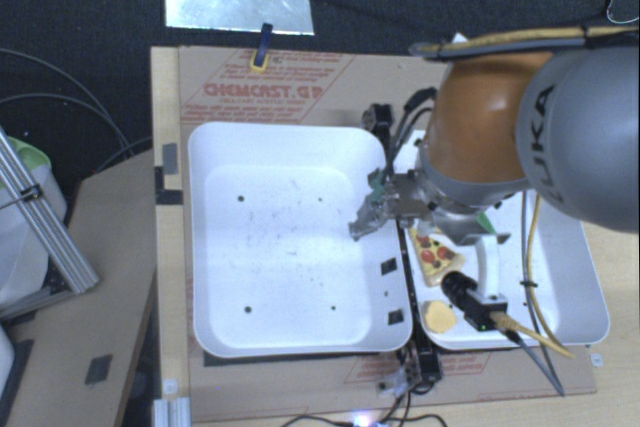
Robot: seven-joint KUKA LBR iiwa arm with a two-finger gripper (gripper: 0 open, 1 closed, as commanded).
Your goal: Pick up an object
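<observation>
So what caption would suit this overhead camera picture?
Grey-and-orange arm hangs its gripper over two white bins; toy pizza slice lies right.

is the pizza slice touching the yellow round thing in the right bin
Apart: the camera view shows bare white bin floor between the pizza slice and the yellow round thing.

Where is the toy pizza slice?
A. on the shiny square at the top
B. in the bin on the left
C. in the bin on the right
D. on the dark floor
C: the pizza slice lies in the right bin, just under the arm, near a small yellow round piece.
</observation>
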